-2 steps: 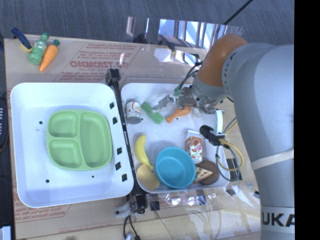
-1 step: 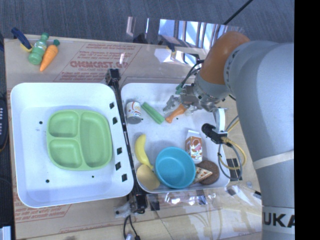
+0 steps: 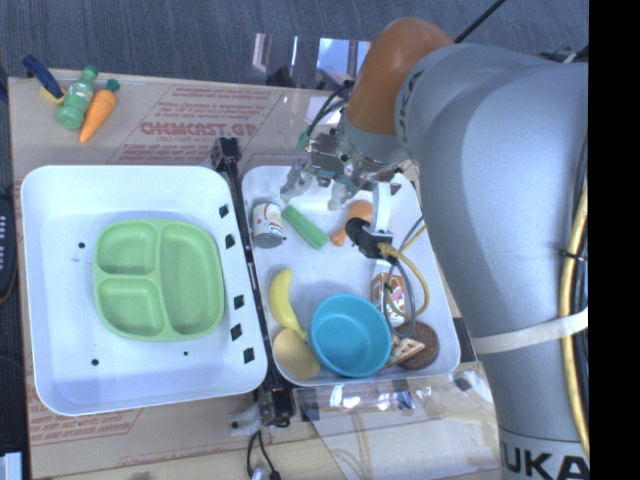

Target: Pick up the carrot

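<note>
While the pincer (image 3: 335,173), grip state unclear, hovers in the right bin (image 3: 437,268), the carrot (image 3: 357,215) lies just beside it

Divided plate (image 3: 160,280) in left bin (image 3: 40,268); bowl (image 3: 350,335), banana (image 3: 283,298), can (image 3: 267,222) in right bin (image 3: 438,308).

Bulky grey arm (image 3: 500,168), orange band (image 3: 390,68) above the wrist, black cables, white "KUKA" lettering (image 3: 545,460)
</note>
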Available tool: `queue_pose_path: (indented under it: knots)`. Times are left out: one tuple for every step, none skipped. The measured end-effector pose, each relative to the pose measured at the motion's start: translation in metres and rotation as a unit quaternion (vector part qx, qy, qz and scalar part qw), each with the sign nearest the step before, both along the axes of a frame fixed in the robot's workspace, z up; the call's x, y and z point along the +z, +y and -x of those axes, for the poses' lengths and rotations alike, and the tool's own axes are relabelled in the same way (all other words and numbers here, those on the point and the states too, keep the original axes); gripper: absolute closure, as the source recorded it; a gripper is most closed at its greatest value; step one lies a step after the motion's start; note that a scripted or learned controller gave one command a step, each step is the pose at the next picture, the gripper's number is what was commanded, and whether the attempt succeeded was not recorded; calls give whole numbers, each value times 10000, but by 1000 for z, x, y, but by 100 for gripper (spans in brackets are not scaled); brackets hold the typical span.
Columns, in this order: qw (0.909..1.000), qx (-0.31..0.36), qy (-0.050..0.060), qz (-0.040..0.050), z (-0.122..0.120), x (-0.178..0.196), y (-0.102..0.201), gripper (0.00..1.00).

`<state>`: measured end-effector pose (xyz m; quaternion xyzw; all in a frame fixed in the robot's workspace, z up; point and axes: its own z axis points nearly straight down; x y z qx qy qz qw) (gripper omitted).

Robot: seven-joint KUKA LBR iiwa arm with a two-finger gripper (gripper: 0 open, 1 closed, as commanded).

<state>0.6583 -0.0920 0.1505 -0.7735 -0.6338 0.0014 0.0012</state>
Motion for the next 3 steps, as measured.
queue_pose_path:
  knots:
    - [10000, -26, 14, 5, 1, -1, -3, 0]
    - [9940, 1089, -29, 29, 0, 115, -49, 0]
    - [9591, 2832, 26, -10, 3, 50, -120, 0]
